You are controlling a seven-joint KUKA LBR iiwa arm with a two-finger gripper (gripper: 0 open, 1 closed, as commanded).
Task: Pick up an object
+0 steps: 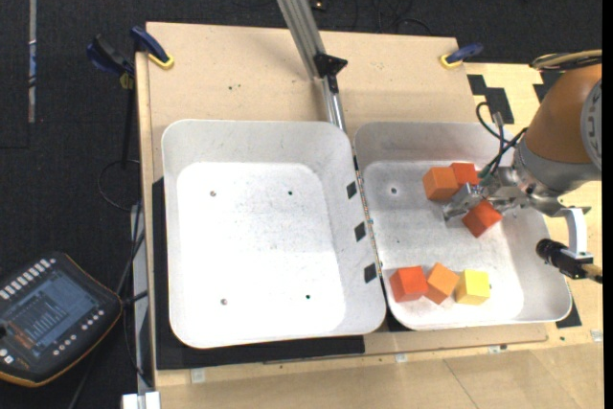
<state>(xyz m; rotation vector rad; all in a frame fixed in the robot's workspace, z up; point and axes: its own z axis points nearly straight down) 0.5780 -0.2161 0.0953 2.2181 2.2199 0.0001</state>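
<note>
Right now the gripper (471, 203) sits low in the right bin (536, 306), near its far right side, and whether it is open or closed cannot be told; a red block (482, 218) lies just beside it toward the near edge, tilted, small and cube-like, an orange block (441, 183) touching on the far side

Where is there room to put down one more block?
The left white bin has bare floor from wall to wall. In the right white bin, blocks crowd the gripper and the front wall; bare floor lies near the left wall, between them.
</note>
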